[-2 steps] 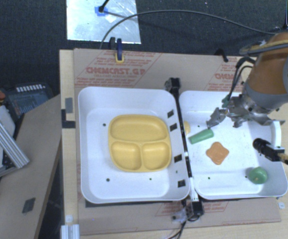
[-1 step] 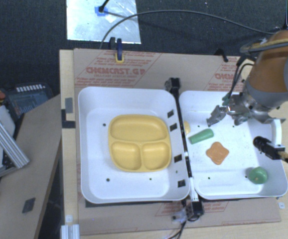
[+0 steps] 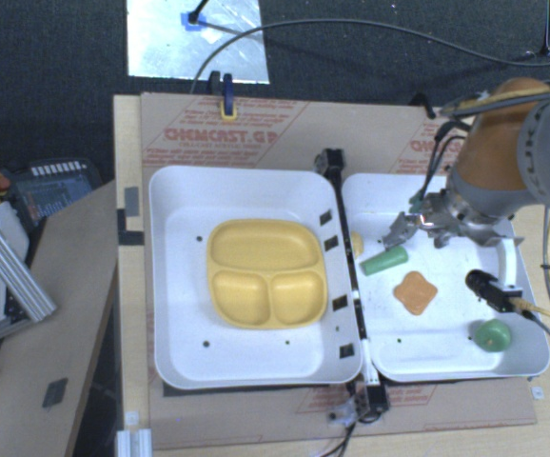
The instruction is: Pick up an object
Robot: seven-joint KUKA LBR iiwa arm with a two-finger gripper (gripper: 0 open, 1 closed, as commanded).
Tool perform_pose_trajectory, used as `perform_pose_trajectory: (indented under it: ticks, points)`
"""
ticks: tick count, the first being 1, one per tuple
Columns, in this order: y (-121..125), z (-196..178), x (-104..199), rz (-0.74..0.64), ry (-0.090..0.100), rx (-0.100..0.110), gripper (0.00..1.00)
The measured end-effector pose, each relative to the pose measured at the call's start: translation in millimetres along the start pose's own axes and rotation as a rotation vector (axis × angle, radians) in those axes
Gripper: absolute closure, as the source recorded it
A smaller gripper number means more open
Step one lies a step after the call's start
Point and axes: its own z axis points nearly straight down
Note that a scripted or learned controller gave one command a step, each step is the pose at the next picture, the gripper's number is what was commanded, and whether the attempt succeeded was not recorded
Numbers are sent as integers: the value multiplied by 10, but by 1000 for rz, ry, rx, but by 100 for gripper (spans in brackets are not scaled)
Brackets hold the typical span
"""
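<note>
In the right bin (image 3: 532, 355) lie a green cylinder (image 3: 384, 260), an orange wavy-edged piece (image 3: 415, 292) and a green round object (image 3: 491, 334) near the front right corner. My gripper (image 3: 421, 232) hangs over the back part of this bin, just above and right of the green cylinder. Its fingers stand apart with nothing between them. One fingertip (image 3: 398, 230) is close to the cylinder's upper end, though I cannot tell if it touches.
The left bin (image 3: 175, 255) holds a yellow divided plate (image 3: 265, 272). A small yellow bit (image 3: 356, 246) sits against the divider between the bins. The grey arm with its orange band (image 3: 503, 150) enters from the right, above the right bin's far side.
</note>
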Motion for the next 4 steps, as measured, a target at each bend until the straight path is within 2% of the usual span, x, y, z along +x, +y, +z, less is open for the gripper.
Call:
perform_pose_trajectory:
  ticks: [1, 2, 3, 4]
  points:
    - [-88, 469, 23, 1, 0, 1, 0]
    - [-53, 561, 21, 2, 1, -8, 0]
    - [-26, 435, 35, 1, 2, -16, 100]
    - [2, -4, 63, -2, -1, -7, 100]
